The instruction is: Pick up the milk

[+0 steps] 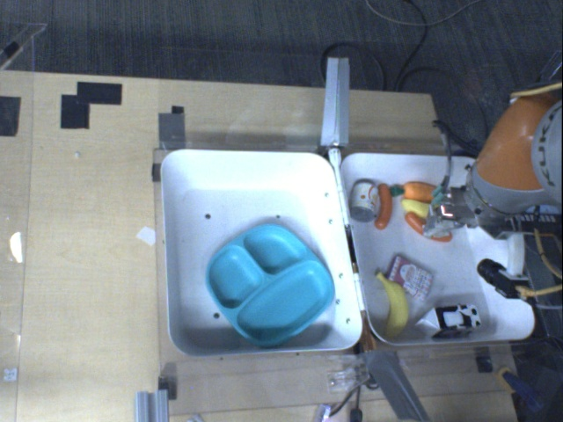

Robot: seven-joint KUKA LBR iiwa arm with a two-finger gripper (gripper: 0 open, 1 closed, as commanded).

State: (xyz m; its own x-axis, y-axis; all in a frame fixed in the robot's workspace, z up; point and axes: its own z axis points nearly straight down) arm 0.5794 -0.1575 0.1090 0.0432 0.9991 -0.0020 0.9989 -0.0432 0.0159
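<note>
The milk [458, 319] is a small white carton with black cow patches. It lies on its side near the front right corner of the right bin [493, 328]. My gripper [439, 218] hangs low over the back half of that bin, well behind the milk, right at a cluster of toy food: a yellow piece [414, 207] and an orange-red piece [417, 224]. Nothing shows as held. The grey arm with its orange band [515, 152] comes in from the right.
The right bin also holds a grey can [362, 200], a red sausage [383, 207], a carrot [420, 189], a banana [396, 302] and a pinkish packet [410, 277]. A blue divided plate [270, 283] lies in the left bin [189, 236]. A black fitting [497, 277] juts over the right rim.
</note>
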